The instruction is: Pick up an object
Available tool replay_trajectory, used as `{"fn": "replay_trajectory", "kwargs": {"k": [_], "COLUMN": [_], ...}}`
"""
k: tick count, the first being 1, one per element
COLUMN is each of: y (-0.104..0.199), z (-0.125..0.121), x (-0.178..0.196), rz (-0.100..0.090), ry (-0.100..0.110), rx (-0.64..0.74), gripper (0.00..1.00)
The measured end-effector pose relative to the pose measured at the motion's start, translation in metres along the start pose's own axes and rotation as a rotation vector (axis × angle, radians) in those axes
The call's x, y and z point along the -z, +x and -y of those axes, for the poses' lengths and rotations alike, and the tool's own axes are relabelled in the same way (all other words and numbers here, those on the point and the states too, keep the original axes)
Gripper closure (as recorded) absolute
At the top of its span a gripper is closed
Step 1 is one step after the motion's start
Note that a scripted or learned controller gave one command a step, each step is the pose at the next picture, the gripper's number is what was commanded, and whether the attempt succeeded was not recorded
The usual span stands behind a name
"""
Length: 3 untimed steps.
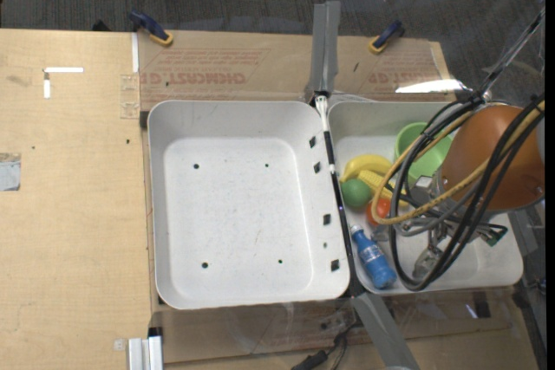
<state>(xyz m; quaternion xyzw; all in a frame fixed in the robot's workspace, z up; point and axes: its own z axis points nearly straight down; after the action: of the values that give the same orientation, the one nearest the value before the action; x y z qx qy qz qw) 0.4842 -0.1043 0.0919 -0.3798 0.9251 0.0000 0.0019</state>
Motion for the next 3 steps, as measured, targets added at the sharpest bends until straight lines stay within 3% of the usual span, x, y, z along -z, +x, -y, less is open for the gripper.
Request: {"fn": "replay_trajectory", "kwargs": {"k": [1, 2, 3], "y": [0.041, 0.079, 0.034], "z": [0.125, 0.086, 0.026], "x": [0.001, 0.000, 0.000], "rz": [0.000, 0.000, 0.001], "ry": [0.001, -0.002, -0.004], "rx": [0.187, 0.443, 0.784], "gripper": [0.00, 0.00, 0.00]}}
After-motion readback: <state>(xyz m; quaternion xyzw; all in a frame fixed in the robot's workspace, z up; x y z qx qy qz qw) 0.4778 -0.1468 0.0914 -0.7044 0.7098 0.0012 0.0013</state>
